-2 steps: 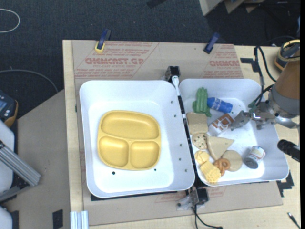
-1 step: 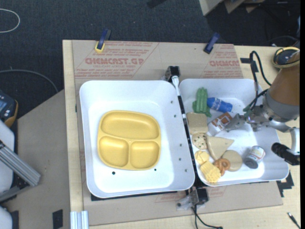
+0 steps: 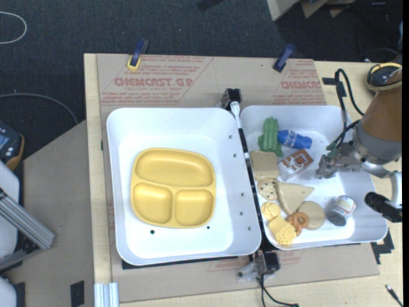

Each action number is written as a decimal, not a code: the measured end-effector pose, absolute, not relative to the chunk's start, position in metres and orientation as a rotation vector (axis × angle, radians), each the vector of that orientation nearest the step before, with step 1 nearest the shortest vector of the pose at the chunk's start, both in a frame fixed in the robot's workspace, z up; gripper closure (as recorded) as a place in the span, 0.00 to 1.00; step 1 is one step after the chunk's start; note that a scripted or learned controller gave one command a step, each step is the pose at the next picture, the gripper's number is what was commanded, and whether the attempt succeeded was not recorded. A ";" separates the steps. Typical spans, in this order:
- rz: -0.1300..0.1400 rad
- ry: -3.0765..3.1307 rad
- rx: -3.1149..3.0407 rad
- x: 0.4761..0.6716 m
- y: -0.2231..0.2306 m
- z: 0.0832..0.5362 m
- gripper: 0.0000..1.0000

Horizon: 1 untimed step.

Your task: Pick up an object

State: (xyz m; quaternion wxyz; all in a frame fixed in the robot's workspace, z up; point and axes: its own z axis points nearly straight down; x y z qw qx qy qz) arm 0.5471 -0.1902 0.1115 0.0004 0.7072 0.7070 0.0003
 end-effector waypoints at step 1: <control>0.004 2.218 2.216 0.544 -0.184 0.159 1.00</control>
